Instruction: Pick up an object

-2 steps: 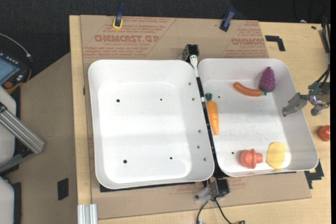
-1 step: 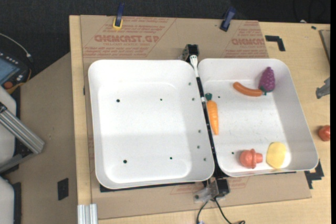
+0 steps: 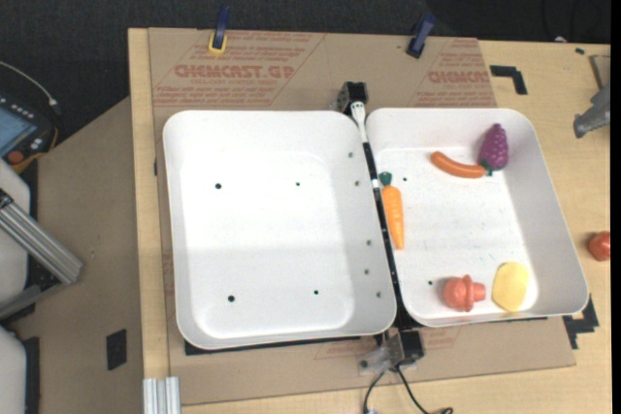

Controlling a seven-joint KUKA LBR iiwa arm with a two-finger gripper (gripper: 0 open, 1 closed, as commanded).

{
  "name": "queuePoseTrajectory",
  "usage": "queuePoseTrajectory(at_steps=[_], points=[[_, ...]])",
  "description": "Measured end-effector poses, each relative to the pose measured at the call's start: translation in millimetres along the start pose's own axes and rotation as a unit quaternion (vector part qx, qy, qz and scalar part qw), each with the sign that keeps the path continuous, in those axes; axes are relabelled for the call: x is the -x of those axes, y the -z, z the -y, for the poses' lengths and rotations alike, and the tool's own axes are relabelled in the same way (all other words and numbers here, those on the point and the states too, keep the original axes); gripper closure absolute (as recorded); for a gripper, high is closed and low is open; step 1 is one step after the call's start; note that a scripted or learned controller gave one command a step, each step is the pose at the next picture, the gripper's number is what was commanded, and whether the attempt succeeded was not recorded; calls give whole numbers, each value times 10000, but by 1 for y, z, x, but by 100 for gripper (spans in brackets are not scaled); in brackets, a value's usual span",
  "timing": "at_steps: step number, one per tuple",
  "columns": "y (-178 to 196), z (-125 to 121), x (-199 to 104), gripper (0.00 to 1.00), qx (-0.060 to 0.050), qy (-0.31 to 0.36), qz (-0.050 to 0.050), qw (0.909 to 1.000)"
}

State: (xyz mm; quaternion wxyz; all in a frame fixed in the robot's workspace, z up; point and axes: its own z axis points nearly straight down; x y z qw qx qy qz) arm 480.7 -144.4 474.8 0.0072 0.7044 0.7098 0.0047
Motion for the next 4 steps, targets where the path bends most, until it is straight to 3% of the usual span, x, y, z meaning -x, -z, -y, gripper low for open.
queuePoseTrajectory(at_steps=[1, 2, 3, 4], points=[[65, -1, -156, 0, -23, 61, -36, 10000], [61, -1, -262, 0, -69, 31, -32, 10000], [61, -1, -219, 0, -80, -60, -15, 9999], [72, -2, -222, 100, -57, -36, -21, 10000]])
